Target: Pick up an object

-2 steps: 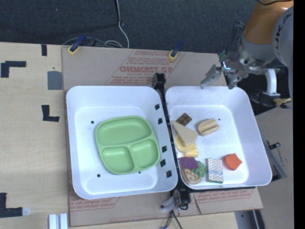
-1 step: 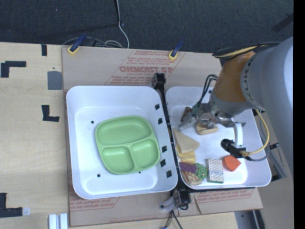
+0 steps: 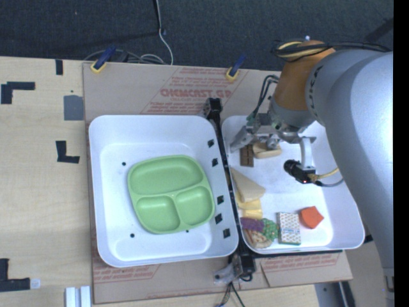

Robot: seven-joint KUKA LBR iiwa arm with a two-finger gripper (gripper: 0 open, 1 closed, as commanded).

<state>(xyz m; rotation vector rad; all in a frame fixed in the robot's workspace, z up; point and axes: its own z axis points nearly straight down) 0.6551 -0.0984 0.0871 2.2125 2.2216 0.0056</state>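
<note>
— Over the right bin (image 3: 342, 232), what is the arm doing?

— Its gripper (image 3: 259, 142) hangs low at that bin's far-left corner, above a brown block (image 3: 247, 157) and a tan piece (image 3: 267, 150). The wrist's bulk covers most of it, so I cannot tell how the claw stands, or whether anything sits in it.

— And the rest of that bin?

— A yellow wedge (image 3: 248, 185) lies along its left wall, with a smaller yellow piece (image 3: 250, 209) and something purple (image 3: 253, 224) nearer the front. An orange block (image 3: 311, 217) and a speckled packet (image 3: 289, 228) sit towards its front right. The grey arm cuts off the bin's far-right side.

— Left of that bin?

— A second bin (image 3: 105, 133), holding a green divided plate (image 3: 170, 193).
</note>
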